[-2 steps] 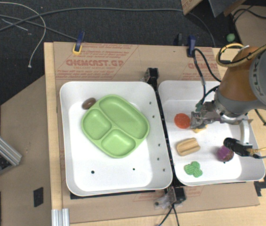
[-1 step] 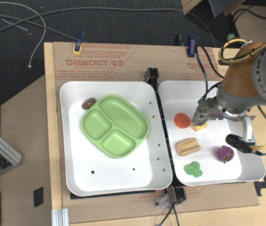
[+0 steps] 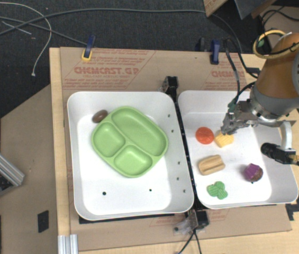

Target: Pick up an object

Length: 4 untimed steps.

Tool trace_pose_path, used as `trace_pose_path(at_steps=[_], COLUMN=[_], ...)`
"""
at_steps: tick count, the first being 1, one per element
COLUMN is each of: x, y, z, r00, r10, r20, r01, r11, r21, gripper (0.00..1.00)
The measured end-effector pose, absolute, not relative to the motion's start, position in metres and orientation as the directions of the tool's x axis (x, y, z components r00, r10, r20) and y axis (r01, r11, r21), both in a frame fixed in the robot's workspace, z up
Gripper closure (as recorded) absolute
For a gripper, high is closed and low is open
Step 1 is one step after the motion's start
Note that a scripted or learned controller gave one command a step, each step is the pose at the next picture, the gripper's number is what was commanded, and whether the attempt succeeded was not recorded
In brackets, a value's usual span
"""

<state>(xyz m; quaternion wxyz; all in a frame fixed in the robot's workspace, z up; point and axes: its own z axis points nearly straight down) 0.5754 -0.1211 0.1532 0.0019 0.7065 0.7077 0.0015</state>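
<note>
Over the right white plastic bin (image 3: 276, 194) the claw (image 3: 228, 127) hangs; its state I cannot tell. Just near of it lies a small yellow cheese-like wedge (image 3: 224, 139), right of an orange round tomato (image 3: 205, 136).

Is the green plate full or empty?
Empty. The green plate in the left bin shows three bare compartments; the small brown object lies beside it.

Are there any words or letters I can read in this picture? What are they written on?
"CHEMCAST GP", in red letters on the brown board above the left bin; the last letters are faint.
A second red print of the same kind on the board above the right bin, partly hidden by cables; too cut off to read fully.
No other text is readable.
</note>
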Motion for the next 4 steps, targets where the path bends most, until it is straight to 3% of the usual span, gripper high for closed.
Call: trace_pose_path(at_steps=[2, 4], x=[0.583, 0.614], y=[-0.114, 0.001], z=[0.242, 0.241], r00=[-0.002, -0.006], r10=[1.0, 1.0], r20=[-0.001, 0.001], r01=[1.0, 1.0], r11=[0.002, 0.006], r21=[0.005, 0.002], gripper=[1.0, 1.0])
